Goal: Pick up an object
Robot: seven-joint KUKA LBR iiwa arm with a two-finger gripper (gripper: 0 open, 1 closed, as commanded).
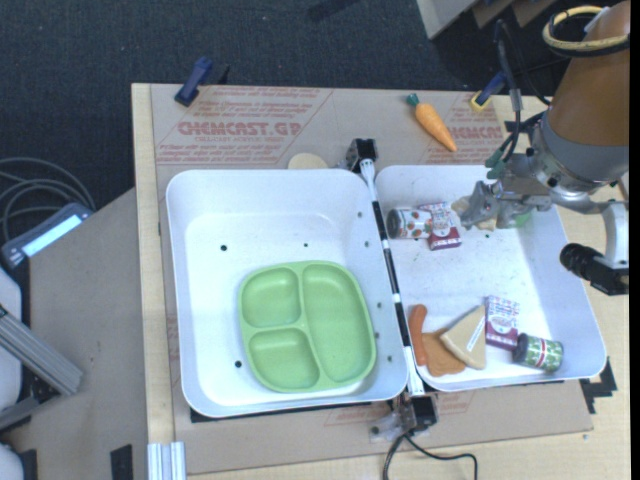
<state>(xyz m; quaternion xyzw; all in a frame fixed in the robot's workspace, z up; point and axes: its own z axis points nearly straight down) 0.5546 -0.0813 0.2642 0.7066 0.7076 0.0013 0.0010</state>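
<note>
My gripper (487,210) hangs over the back of the right bin (560,288), under the grey arm with its orange band (592,68). Just left of it lies a red and white packet with a dark end (427,224), close to the gripper but apart from it. Near the bin's front lie a red sausage (418,321), an orange slice (437,355), a tan wedge of sandwich (468,340), a small white and red packet (501,317) and a little can with a green and red label (538,351).
The left bin (200,268) bears a green divided plate (304,325). A toy carrot (433,121) lies on the board behind the right bin. Black clips (362,153) join the bins at back and front. Blue clamps (193,81) sit on the board's far edge.
</note>
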